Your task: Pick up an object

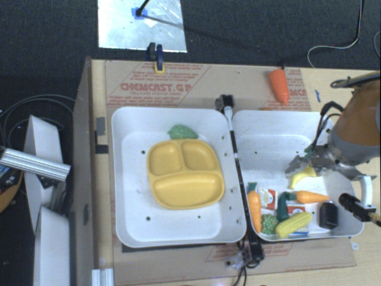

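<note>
The right white bin [271, 130] holds a heap of toy food in its near corner. There lie a yellow banana [305, 176], an orange carrot [311, 196], a second carrot [255, 206] standing lengthwise, a corn cob [293, 223], a green broccoli [269, 223], a black block [328, 214] and some small printed boxes [293, 206]. My gripper [300, 164] hangs low at the right side of this bin, directly over the banana's far end and touching or nearly touching it. The grey wrist and orange band rise behind it to the right.
The left bin [134, 219] carries a yellow divided plate [184, 174] with a green leafy toy [183, 132] behind it. A black rod [232, 137] runs along the seam between the bins. Another orange carrot [278, 86] lies on the cardboard behind the right bin.
</note>
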Controlling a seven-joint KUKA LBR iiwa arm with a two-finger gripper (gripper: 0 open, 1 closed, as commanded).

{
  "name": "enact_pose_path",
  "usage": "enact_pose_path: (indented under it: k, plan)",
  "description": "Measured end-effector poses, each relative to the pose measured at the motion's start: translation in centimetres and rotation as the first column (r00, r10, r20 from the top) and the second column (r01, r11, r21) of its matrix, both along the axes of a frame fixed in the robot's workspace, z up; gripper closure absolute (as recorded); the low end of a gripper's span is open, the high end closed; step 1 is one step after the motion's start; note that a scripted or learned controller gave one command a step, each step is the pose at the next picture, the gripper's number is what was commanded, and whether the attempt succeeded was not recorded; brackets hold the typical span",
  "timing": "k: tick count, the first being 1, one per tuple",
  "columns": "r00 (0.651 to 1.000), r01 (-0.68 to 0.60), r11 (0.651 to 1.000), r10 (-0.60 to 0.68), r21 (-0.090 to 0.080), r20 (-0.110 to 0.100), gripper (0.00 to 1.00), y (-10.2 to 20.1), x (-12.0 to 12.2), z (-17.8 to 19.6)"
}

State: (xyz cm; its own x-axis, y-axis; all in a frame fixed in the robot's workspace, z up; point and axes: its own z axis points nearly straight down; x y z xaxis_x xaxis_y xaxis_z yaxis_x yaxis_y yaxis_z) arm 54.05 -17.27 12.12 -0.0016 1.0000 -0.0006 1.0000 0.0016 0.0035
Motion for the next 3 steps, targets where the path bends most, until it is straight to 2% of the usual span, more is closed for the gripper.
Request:
enact_pose_path:
  k: [1, 2, 3]
  plan:
    - [1.0, -0.001, 1.0, 0.001, -0.001, 0.0, 0.0, -2.5, 3.5, -3.6]
    - [1.0, 0.001, 1.0, -0.001, 0.0, -0.003, 0.0, -3.4, -5.4, -3.7]
    - [1.0, 0.002, 1.0, -0.002, 0.0, -0.001, 0.0, -3.4, -5.4, -3.7]
